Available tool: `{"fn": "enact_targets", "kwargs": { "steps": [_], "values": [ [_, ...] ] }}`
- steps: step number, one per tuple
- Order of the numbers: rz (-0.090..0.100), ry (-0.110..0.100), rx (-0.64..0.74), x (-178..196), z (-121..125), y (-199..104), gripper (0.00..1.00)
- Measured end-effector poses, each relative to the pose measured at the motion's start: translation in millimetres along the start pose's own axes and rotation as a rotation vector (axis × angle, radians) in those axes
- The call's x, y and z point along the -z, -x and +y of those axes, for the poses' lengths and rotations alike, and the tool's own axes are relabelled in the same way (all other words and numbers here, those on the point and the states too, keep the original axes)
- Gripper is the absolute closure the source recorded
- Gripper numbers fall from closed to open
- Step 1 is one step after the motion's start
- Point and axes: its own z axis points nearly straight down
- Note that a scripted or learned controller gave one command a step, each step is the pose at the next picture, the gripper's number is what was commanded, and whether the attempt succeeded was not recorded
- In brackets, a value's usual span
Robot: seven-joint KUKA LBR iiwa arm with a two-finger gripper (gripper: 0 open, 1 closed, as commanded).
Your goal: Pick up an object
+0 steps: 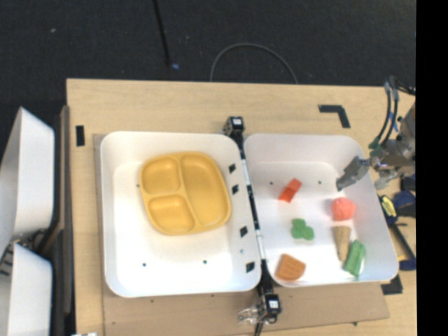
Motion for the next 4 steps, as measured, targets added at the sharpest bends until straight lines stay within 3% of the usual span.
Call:
{"fn": "enact_targets", "kwargs": {
  "steps": [1,4],
  "values": [
    [-0.003,0.011,0.003,6,2,-1,0.0],
    [-0.003,0.009,0.0,-132,8,23,0.0]
  ]
}}
